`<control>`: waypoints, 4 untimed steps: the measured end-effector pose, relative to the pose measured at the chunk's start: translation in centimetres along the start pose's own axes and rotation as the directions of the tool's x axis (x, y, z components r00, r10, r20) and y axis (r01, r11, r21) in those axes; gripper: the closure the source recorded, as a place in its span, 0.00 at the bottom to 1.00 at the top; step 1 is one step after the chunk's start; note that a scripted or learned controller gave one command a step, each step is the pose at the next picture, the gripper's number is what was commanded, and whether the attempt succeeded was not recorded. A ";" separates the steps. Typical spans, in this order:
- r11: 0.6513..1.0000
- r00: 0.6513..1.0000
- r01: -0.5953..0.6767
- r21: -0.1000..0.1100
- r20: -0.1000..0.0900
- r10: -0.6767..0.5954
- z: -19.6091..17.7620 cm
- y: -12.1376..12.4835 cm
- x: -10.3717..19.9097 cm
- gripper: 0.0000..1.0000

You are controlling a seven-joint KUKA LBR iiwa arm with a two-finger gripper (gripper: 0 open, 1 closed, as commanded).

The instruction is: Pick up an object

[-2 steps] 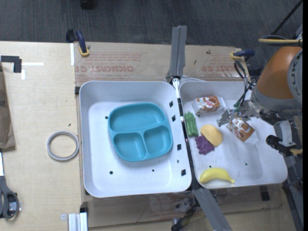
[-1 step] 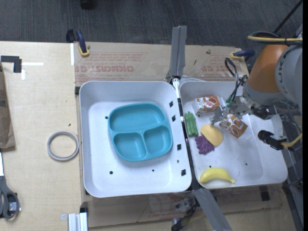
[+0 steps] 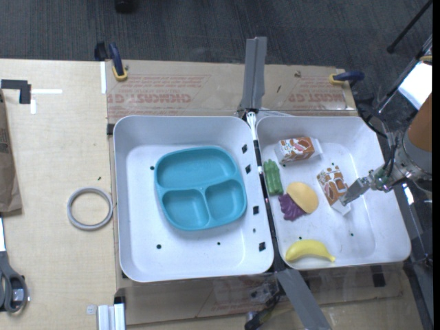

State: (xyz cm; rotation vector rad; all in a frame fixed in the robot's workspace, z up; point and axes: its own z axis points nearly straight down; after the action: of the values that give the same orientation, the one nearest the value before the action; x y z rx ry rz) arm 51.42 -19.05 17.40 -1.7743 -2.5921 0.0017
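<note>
The right bin [image 3: 375, 243] holds several items: an orange-and-white snack packet [image 3: 297, 148] at the back, a second such packet [image 3: 331, 184] in the middle, a green pod [image 3: 273, 177], a yellow-orange rounded piece [image 3: 303, 196] on a purple piece [image 3: 291, 210], and a banana [image 3: 309, 251] at the front. My gripper [image 3: 350, 193] reaches in from the right, low over the bin, its tip right beside the second packet's right edge. Nothing is seen lifted.
The left bin [image 3: 134, 246] holds a teal divided plate [image 3: 201, 188]. On the bench at left lie a grey tape ring [image 3: 90, 207] and scissors [image 3: 10, 291]. A metal divider post [image 3: 254, 74] stands behind the bins' shared wall.
</note>
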 end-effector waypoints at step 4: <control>0.997 0.997 0.083 -0.001 0.001 -0.083 8.2 3.4 -2.2 0.00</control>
State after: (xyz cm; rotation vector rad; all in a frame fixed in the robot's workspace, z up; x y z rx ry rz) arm 55.34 -19.88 9.20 -1.6652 -2.6650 0.0011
